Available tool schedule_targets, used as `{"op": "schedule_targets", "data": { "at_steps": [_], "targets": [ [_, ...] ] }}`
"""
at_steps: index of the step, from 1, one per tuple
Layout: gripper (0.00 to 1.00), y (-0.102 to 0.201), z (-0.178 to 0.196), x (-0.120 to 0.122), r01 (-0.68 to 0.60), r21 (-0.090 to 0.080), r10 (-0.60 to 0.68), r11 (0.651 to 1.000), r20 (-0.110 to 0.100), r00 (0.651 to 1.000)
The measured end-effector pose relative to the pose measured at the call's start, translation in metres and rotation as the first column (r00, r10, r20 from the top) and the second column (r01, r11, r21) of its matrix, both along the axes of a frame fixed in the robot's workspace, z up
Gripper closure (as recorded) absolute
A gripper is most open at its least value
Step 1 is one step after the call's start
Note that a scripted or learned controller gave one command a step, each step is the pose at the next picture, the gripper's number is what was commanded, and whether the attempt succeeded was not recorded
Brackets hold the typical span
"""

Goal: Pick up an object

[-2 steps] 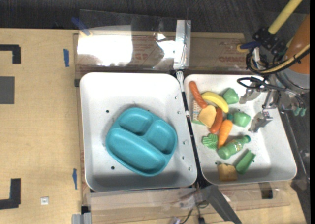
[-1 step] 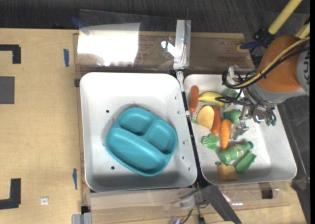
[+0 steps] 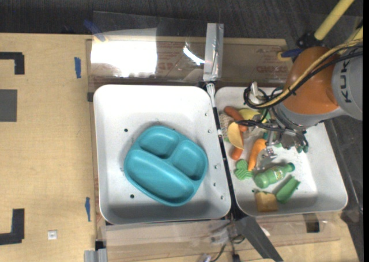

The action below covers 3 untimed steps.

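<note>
Green bottle (image 3: 273, 175) lies in the right bin (image 3: 328, 189), long axis running left-right, just below my jaws (image 3: 275, 147); I can't tell how they stand. An orange carrot (image 3: 255, 152) is touching the bottle's left end, with a green pepper (image 3: 287, 188) and brown piece (image 3: 266, 200) crowding below. Teal tray (image 3: 166, 164) sits in the left bin (image 3: 115, 111), well apart.

We lose the arm (image 3: 340, 91) at the picture's right edge, and its wrist covers the far right corner of the right bin (image 3: 331, 197). Whether the gripper (image 3: 266, 154) grips anything, we cannot tell. The toy food (image 3: 259, 166) along that bin's left edge overlaps, and several pieces are too small to name.
</note>
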<state>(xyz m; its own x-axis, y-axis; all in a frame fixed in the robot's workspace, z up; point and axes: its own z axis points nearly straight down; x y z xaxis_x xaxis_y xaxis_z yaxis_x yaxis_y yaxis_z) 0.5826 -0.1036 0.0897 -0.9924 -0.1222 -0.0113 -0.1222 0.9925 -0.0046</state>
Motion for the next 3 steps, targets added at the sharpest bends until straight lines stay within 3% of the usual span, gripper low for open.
{"op": "schedule_targets", "data": {
  "at_steps": [1, 2, 3],
  "targets": [
    [1.00, 0.002, 0.014, 0.005, -0.002, 0.000, 0.002, 1.000, 0.016, 1.000],
    [1.00, 0.069, 0.106, -0.022, 0.126, 0.007, -0.126, 0.992, 0.004, 0.992],
    [1.00, 0.040, 0.179, 0.026, -0.108, 0.002, 0.108, 0.994, 0.000, 0.994]
  ]
}}
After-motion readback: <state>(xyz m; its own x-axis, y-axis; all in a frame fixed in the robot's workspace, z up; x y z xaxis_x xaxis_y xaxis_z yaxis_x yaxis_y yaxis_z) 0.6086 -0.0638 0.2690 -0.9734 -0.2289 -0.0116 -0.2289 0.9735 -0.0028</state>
